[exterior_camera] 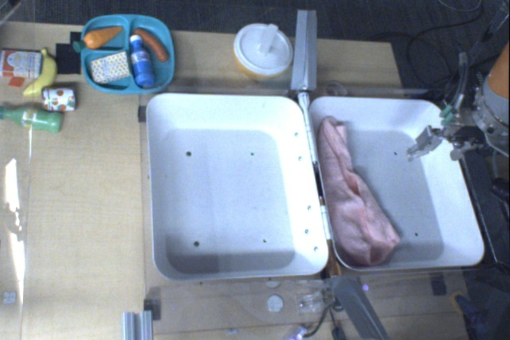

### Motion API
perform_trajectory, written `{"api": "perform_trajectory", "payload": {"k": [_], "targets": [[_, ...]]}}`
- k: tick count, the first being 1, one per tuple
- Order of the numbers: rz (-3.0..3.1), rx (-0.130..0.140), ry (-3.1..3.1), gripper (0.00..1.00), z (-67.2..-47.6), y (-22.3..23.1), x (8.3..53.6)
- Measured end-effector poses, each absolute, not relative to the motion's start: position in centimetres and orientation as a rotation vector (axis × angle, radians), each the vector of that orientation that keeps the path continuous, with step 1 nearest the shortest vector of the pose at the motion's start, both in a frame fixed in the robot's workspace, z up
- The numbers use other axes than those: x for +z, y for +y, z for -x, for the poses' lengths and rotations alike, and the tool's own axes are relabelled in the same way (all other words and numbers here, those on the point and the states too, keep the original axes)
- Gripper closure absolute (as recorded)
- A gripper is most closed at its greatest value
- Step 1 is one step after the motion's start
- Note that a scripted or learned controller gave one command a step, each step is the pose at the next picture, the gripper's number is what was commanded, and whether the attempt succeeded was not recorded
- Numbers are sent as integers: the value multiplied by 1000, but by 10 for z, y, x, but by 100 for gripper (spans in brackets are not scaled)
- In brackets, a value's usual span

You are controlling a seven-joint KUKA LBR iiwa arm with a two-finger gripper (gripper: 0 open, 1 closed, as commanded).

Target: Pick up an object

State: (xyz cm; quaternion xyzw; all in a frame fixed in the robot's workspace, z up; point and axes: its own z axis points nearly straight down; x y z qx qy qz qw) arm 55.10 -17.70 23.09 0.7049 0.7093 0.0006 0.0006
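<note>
The grey robot arm with the orange band [496, 87] comes in from the right side and stops at the right edge of the right shallow white plastic bin [458, 195]. Its small two-finger gripper [422, 142] sticks out to the left, low over the bin floor. It is too small and blurry to tell if it is wide or narrow, and nothing can be seen in it.

The soft pink cloth [355, 195] lies well to the left of the gripper, bunched in a long lump along the left wall of the same bin. It is apart from the gripper.

Farther left past the cloth sits the left shallow white plastic bin [159, 195]. Beyond that, far from the gripper, is a blue plastic tray with toy food [163, 52]
</note>
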Motion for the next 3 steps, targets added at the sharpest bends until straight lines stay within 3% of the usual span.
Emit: {"api": "perform_trajectory", "payload": {"k": [1,2,3], "targets": [[-2001,5,2415,0,-518,-144,98],[-1833,13,2536,0,-594,-102,90],[-1372,8,2810,0,-610,-91,90]]}}
